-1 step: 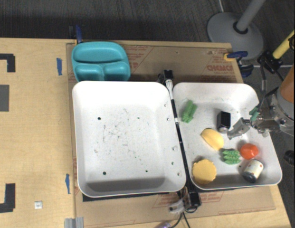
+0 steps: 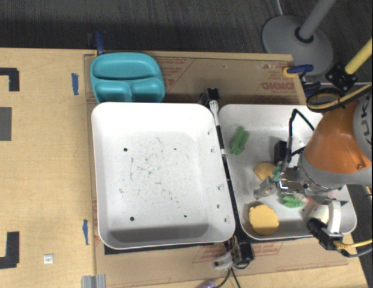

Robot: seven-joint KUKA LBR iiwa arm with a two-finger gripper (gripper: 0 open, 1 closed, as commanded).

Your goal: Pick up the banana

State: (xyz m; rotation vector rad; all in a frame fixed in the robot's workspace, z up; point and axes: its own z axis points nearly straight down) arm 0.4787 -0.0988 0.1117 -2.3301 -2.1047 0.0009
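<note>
Gripper [image 2: 276, 183], its jaw state unclear, hangs beside the small yellow curved banana [image 2: 264, 171]; it may snag the green rounded toy [image 2: 291, 200] underneath instead

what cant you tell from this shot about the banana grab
- Gripper, camera view: small and cluttered, so open or shut is unclear.
- Yellow thing by the gripper, maybe the banana: partly covered by the gripper, shape unclear.
- Green thing: mostly hidden under the wrist.
- Right bin: its right side is covered by the arm.
</note>
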